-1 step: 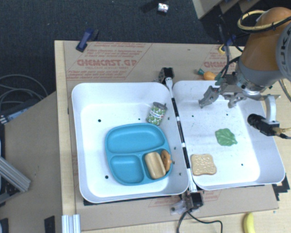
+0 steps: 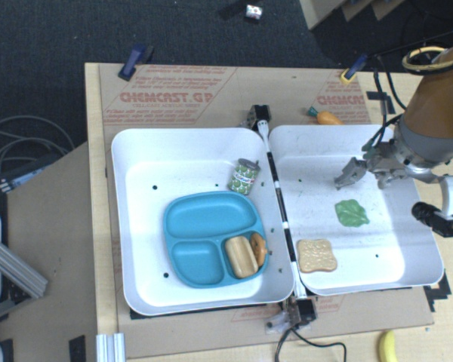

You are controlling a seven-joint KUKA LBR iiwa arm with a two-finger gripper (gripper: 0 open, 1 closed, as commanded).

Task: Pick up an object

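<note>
The brown board [image 2: 181, 89] under the bins bore red print reading roughly "CHEMCAST GP" at 11 o'clock, repeated partly at 1 o'clock; smaller lines beneath were illegible.

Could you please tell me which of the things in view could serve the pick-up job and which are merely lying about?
For the job: gripper; green piece; tan cracker; green can; bread roll.

Lying about: blue tray; blue clamp; orange object; cables.
</note>
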